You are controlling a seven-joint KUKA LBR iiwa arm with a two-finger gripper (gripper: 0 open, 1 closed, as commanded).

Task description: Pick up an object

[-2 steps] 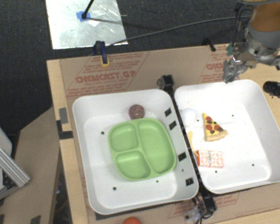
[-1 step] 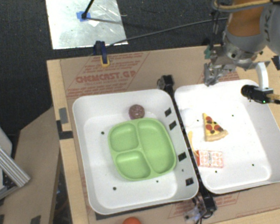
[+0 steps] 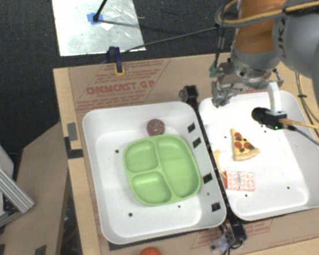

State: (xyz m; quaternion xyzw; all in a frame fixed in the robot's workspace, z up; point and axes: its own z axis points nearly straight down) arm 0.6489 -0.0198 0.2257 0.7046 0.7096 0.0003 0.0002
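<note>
The counter (image 3: pixel 141 77) bears a board printed "CHEMCAST GP"; the left bin (image 3: pixel 102 160) holds a green divided tray (image 3: pixel 160 170) and a small brown puck (image 3: pixel 155 127); the right bin (image 3: pixel 304 163) holds a pizza slice toy (image 3: pixel 243 144), likely light, stiff, best pinched across its edges, beside a red-patterned packet (image 3: pixel 238 180), writing unreadable; whether the end effector (image 3: pixel 224 95), over the right bin's far corner, is clenched, I cannot tell.

Candidates for picking, all placed off the green divided tray (image 3: pixel 162 170) in the left bin. A toy pizza slice (image 3: pixel 243 144) lies flat well to the tray's right — yellow with red pepperoni dots, crust end pointing down-right. Below that, nearer the tray's lower right corner, a small flat packet (image 3: pixel 238 180), white with red print. A round brownish-purple thing (image 3: pixel 155 127) sits just behind the tray's far edge — can't tell if it touches.
</note>
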